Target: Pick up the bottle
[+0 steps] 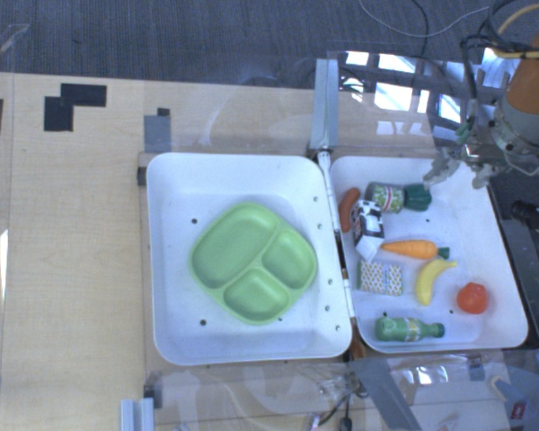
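- The gripper (459, 167), fingers spread and grasping nothing, is being held over the right bin's (503, 241) far edge.
- The bottle (408, 329) is being left lying at that bin's near edge.

Pale wooden surface (63, 268) against dark floor.
Grey ribbed carpet (207, 16) lies beyond; black tape patches (72, 104) mark the wood.

A pale wooden bench (63, 268) bears two shallow white bins (175, 330) side by side.
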Robot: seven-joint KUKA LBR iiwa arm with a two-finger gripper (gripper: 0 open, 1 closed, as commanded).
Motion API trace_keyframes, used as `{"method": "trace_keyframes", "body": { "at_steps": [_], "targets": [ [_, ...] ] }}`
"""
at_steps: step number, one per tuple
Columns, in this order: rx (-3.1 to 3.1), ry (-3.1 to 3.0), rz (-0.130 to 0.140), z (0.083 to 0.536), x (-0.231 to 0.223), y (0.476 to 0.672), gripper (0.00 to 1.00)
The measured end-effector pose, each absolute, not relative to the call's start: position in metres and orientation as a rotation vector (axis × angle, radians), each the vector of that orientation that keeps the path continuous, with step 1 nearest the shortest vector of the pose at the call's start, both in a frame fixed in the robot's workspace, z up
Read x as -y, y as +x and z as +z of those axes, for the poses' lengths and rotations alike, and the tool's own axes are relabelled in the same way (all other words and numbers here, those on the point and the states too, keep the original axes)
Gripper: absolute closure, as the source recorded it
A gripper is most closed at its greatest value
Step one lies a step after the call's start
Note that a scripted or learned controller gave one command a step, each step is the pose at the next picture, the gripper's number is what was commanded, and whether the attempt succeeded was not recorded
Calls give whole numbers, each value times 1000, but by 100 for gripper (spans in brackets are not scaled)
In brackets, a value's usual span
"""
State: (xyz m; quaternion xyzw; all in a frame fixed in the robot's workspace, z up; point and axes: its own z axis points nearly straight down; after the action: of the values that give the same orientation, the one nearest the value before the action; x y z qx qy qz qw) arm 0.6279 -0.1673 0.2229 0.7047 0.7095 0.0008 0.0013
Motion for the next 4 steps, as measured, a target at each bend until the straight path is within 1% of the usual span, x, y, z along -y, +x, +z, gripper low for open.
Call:
{"method": "trace_keyframes", "body": {
  "at_steps": [1,2,3,4],
  "targets": [
    [-2491,1906,5,94,129,617,0],
    [-2570,1932,-58,86,161,653,0],
    [-2556,1835,-11,87,197,667,0],
    [-2652,1716,-7,87,204,667,0]
  ]
}}
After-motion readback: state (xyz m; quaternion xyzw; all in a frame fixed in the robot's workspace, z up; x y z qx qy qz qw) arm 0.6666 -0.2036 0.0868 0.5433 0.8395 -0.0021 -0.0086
